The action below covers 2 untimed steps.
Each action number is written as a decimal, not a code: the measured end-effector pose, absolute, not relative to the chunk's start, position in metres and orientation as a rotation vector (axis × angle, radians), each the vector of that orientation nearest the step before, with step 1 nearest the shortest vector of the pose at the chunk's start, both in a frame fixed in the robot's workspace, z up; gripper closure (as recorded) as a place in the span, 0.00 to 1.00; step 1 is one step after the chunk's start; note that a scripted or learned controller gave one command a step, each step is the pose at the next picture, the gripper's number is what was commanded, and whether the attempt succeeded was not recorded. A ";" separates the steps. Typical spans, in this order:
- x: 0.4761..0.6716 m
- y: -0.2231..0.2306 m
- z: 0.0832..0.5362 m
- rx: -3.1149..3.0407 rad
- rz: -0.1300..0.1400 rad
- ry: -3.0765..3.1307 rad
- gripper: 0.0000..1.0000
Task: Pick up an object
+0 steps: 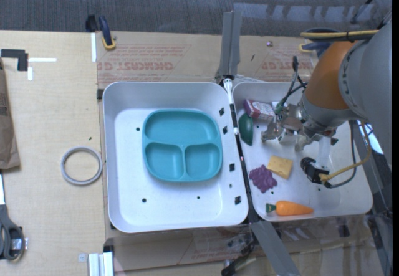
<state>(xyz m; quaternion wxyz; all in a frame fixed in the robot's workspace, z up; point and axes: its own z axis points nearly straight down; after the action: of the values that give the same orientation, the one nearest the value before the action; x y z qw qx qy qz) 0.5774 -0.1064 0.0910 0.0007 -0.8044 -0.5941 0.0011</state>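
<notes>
Orange carrot (293, 209), green-topped, lying in right bin (349, 209)

Two white bins sit side by side: the left bin (118, 162) holds a turquoise divided plate (183, 145). In the right bin (349, 203), an orange carrot (292, 209) with a green top lies nearest the front rim, a purple grape bunch (262, 178) and a yellow cheese wedge (280, 167) just behind it, then a dark green vegetable (245, 130) and a pink-and-white carton (260, 109). The table (50, 113) is pale tan; the arm (349, 75) is grey with an orange band.
</notes>
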 end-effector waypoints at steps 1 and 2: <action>0.623 -0.145 0.156 -2.262 0.003 -2.181 0.00; 0.637 -0.140 0.092 -2.047 0.002 -2.383 0.00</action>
<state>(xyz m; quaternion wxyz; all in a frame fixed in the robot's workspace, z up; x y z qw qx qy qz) 0.6374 -0.1401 0.0917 0.0002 -0.6516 -0.7586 0.0006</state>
